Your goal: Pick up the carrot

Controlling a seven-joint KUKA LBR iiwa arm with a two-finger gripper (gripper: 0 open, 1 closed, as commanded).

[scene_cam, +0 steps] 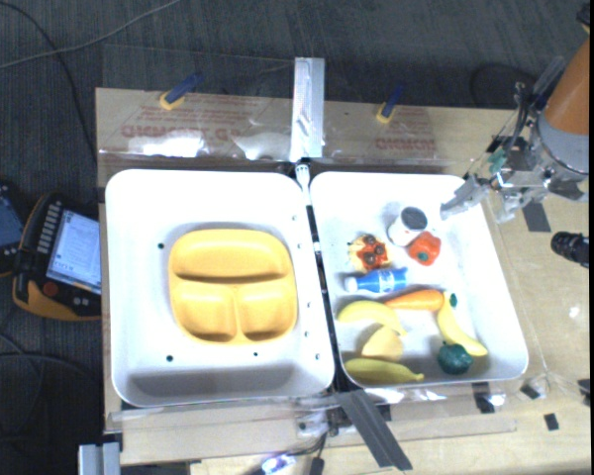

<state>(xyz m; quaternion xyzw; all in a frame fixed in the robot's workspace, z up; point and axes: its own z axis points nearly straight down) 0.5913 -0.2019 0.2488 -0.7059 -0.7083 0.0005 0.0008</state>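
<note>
1. Two shallow white bins sit side by side on a bench. The left bin holds a yellow divided tray.
2. The right bin holds a cluster of toy foods. The carrot lies near the middle of this bin, a little toward its front edge.
3. The carrot lies almost flat across the bin, its long axis running left to right with a slight tilt. The orange body narrows toward the left, and a small green end points at the bin's right wall.
4. A blue and white bottle touches the carrot's left end, and a yellow banana lies just beside its right end.
5. The gripper hovers above the bin's back right corner, holding nothing. Whether it is spread or closed cannot be told.
6. From the claw, the carrot lies toward the front of the bin and somewhat left, so the reach would likely run diagonally inward and down.
</note>
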